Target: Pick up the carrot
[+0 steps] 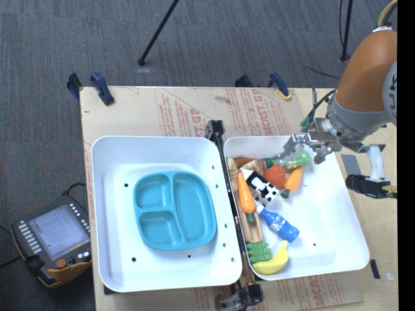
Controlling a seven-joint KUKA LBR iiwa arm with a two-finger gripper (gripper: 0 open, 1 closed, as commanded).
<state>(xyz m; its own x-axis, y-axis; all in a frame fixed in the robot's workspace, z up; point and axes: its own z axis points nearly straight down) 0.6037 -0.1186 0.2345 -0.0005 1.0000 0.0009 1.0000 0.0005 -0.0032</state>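
Two white bins sit side by side on the bench: the left bin (104, 206) holds a teal divided tray (175, 210), the right bin (337, 232) a heap of toy food along its left wall. From the frame's upper right the arm (366, 76) reaches down, its gripper (305, 146) over the bin's upper part; whether its fingers are open I cannot tell. The carrot (246, 196) lies in the right bin's left side, beside a black-and-white toy (264, 188). Lower down lie a blue bottle (280, 225) and a banana (272, 261).
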